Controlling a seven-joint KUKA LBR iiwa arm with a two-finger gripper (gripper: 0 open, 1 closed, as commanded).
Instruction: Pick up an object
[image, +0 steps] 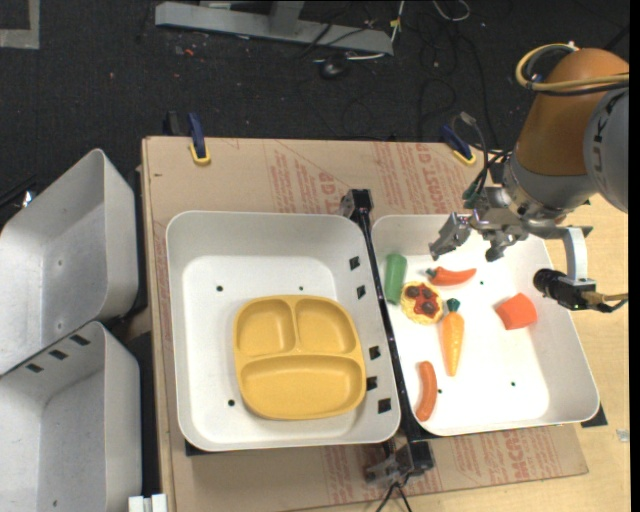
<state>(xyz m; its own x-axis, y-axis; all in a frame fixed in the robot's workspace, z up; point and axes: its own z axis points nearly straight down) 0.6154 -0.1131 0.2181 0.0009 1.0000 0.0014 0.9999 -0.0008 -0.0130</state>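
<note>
My gripper (473, 240) hangs over the back of the right bin (560, 395), its two fingers spread open with nothing between them. Just below it lies a red chili pepper (455, 275). A green cucumber (396, 277) rests against the bin's left wall. Beside it sits a small round tart with berries (423, 302). A carrot (452, 340) lies upright in the view at the bin's middle, a sausage (426, 389) lies near the front left, and an orange-red block (517, 311) sits at the right.
The left bin (200, 260) holds a yellow divided plate (298, 356). A black divider (378, 300) runs between the bins. Two more white bins (60, 300) stand off the bench at the left. The arm's orange band (570, 100) looms at the upper right.
</note>
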